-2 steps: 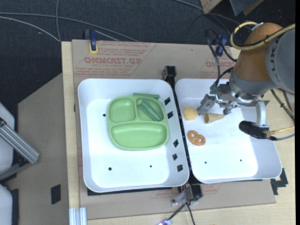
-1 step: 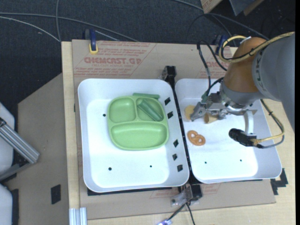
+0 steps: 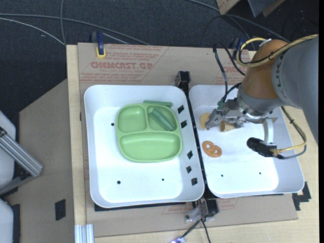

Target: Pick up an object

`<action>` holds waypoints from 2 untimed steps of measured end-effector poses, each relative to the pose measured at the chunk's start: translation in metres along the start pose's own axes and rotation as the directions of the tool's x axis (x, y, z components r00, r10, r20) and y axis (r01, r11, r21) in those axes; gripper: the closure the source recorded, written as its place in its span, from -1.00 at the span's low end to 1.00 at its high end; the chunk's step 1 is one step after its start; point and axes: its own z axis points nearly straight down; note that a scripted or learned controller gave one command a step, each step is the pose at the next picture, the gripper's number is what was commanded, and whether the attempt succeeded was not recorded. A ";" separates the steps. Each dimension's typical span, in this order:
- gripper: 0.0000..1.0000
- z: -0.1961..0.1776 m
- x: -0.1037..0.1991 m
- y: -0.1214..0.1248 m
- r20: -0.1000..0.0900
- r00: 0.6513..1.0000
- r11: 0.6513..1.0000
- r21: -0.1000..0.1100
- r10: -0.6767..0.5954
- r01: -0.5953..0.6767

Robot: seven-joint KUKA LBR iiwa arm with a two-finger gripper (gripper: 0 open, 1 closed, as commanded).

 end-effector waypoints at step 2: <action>1.00 -0.062 -0.010 0.010 -0.002 1.000 1.000 0.002 0.000 0.000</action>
